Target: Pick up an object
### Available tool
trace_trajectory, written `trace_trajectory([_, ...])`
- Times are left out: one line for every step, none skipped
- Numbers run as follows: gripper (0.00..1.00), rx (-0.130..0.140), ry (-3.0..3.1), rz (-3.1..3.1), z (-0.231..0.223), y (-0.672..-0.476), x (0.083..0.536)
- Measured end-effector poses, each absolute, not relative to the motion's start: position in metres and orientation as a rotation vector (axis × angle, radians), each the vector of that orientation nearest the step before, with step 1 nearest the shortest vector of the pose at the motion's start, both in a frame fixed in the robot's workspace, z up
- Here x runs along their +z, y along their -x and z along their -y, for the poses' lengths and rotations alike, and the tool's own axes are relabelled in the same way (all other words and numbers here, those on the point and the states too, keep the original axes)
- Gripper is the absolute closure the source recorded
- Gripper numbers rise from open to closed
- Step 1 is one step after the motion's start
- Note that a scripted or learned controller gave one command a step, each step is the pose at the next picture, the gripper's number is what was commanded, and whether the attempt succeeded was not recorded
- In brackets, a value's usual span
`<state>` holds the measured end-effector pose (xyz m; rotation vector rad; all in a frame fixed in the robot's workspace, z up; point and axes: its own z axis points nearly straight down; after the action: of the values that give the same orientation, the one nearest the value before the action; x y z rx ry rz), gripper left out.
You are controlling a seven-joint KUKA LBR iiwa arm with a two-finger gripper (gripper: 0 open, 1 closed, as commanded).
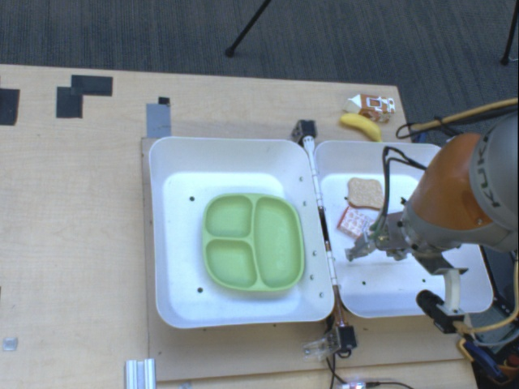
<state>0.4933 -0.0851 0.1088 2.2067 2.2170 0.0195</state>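
A slice of tan bread (366,191) lies in the right bin (381,294), near its back. Just in front of it sits a small red-and-white packet (353,221). My gripper (366,245) hangs low in the right bin, right beside the packet's near edge, its metal fingers pointing left. The grey arm with its orange band (454,197) covers the right half of that bin. I see nothing between the fingers.
The left bin (174,241) holds a green three-section plate (251,241). A banana (360,126) and a small carton (375,104) lie on the bench behind the right bin. Cables and clamps sit along the divider between the bins and at the front edge.
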Motion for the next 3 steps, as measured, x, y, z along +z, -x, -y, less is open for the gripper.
trace_trajectory([0.00, 0.006, -2.218, -2.218, 0.083, -0.489, 0.087])
trace_trajectory([1.00, 0.013, -2.214, -2.217, 0.083, -0.491, 0.098])
trace_trajectory([0.00, 0.013, -2.213, -2.217, 0.083, -0.491, 0.098])
